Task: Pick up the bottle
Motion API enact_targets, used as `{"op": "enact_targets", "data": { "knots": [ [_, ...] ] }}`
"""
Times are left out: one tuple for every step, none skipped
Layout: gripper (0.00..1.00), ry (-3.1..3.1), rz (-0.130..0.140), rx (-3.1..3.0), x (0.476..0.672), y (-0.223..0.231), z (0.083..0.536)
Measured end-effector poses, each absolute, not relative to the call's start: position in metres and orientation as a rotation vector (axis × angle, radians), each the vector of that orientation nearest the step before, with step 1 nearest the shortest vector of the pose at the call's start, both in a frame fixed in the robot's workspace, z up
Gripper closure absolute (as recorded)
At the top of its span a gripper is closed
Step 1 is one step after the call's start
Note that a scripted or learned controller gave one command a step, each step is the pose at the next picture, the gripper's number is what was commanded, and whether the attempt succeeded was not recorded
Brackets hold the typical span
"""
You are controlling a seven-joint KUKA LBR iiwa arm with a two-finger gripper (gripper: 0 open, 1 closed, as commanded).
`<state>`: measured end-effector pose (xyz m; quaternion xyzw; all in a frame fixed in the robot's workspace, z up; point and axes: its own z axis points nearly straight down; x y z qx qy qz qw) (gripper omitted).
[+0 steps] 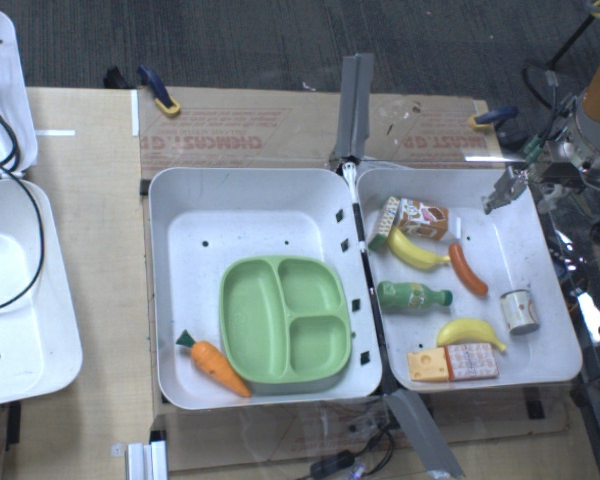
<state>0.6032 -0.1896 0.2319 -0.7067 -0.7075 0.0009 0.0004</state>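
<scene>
Bottle: a small green bottle (413, 295) is seen lying on its side on the floor of the right bin (540, 258), near that bin's left wall, its cap end turned to the right.
Neighbours above: a yellow banana (416, 251) is laid just above the bottle, and beyond it a carton (410, 218) with orange and green print rests close to the upper left corner of the bin.
Neighbours right: a red sausage (468, 269) lies at a slant up and to the right of the bottle; a small silver can (519, 311) is placed farther right, on its side.
Neighbours below: a second banana (470, 332) is set below and to the right of the bottle, with a wedge of cheese (429, 365) and a pink-printed box (473, 361) side by side along the near wall.
Gripper: the gripper (500, 196) is seen over the upper right part of the right bin, well apart from the bottle; nothing is seen between its fingers, and whether they are spread or closed cannot be told.
Left bin: the left bin (180, 268) bears a green divided plate (283, 320) and a carrot (213, 361) just beside the plate's lower left edge.
Bench: blue clamps (158, 89) are fixed at the far edge of the cardboard.
</scene>
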Motion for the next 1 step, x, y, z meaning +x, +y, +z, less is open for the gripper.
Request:
{"op": "enact_targets", "data": {
  "knots": [
    [0.0,-2.222,0.003,-2.22,0.6032,-0.1896,0.2319]
  ]
}}
